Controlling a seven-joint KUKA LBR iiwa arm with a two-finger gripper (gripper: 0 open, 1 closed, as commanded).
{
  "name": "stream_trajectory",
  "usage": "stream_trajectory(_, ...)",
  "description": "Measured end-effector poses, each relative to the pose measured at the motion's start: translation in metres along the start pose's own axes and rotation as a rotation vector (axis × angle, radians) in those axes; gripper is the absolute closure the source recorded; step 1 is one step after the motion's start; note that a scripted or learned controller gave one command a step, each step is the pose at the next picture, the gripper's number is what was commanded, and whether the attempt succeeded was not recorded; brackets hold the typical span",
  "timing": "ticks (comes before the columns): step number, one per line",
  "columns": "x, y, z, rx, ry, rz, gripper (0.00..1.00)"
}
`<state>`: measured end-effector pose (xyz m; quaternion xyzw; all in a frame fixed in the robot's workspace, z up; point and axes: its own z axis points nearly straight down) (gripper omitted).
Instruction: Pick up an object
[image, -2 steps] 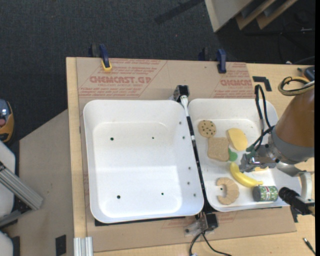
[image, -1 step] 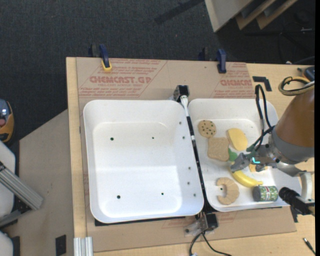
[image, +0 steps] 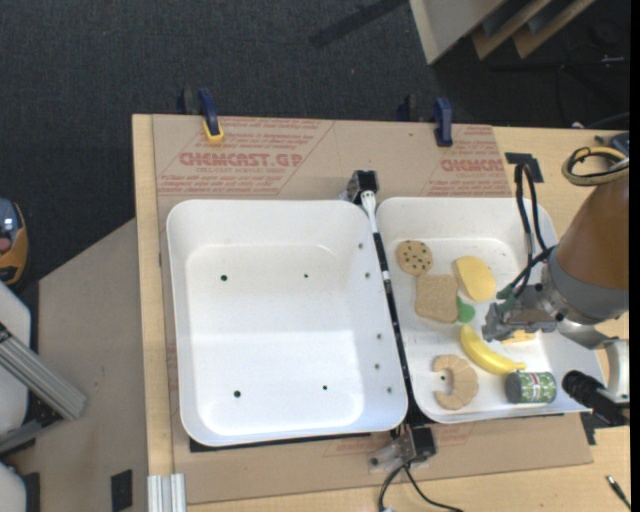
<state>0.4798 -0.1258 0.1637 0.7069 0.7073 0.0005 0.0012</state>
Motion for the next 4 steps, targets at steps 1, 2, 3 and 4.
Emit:
stream_trajectory(1, 0.0, 0.0, 0.001, 0.001, 0.001, 0.0, 0.0)
stream_trajectory(2, 0.032, -0.001, 0.081, 0.004, 0.003, 0.0, 0.0)
stream_trajectory(3, 0.03, -0.001, 0.069, 0.0, 0.0, 0.001, 1.0)
stream_trajectory(4, 0.082, 0.083, -0.029, -0.014, 0.002, -0.009, 1.0)
